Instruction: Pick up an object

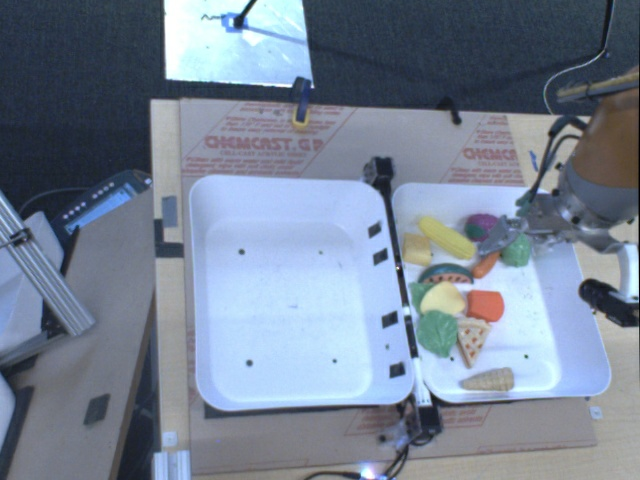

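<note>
The right bin (575,343) holds several toy foods. A yellow corn cob (445,236), a purple eggplant (481,224), a green round piece (518,253) and a thin orange carrot (486,264) lie in its far half. Nearer the front are a watermelon slice (445,274), a yellow fruit (443,298), an orange-red block (486,305), a green leaf (436,333), a pizza slice (471,340) and a cone (488,378). My gripper (503,236) hangs low over the far part of this bin, between the eggplant, the carrot and the green piece.
The left bin (290,288) sits beside the right one, with a black divider with clips (395,288) between them. The arm (605,168) comes in over the right bin's far right corner. A yellow clamp (300,103) stands at the bench's back edge.
</note>
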